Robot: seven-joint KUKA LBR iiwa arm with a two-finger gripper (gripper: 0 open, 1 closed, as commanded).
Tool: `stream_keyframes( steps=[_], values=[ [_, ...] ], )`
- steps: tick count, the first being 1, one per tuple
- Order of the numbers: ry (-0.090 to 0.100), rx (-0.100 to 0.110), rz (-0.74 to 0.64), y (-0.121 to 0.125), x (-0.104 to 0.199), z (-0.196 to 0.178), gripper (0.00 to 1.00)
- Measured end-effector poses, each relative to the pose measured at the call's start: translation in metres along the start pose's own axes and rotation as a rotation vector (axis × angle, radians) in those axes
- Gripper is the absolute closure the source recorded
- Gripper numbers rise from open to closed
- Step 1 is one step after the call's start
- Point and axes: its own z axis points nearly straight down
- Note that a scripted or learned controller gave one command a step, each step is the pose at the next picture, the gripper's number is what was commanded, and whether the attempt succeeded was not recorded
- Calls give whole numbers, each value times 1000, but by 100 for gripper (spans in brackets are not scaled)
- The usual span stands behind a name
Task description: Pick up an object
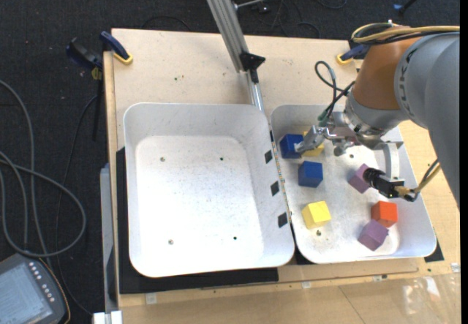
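No legible text or labels.

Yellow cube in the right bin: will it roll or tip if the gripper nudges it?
Yellow cube looks flat-faced and squat, so it will probably slide, not roll. It seems rigid, likely holding shape under a pinch. It sits clear of the blue cube, so a nudge should meet little.
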Motion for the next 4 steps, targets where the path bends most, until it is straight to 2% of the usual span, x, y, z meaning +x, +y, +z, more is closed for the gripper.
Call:
stream_keyframes(
  steps=[1, 2, 3, 4],
  values=[
    [2, 0, 2, 0, 1, -9, 100],
    [2, 10, 2, 0, -9, -66, 100],
    [2, 9, -1, 2, -9, -119, 100],
    [3, 12, -1, 3, -9, -137, 100]
  ],
)
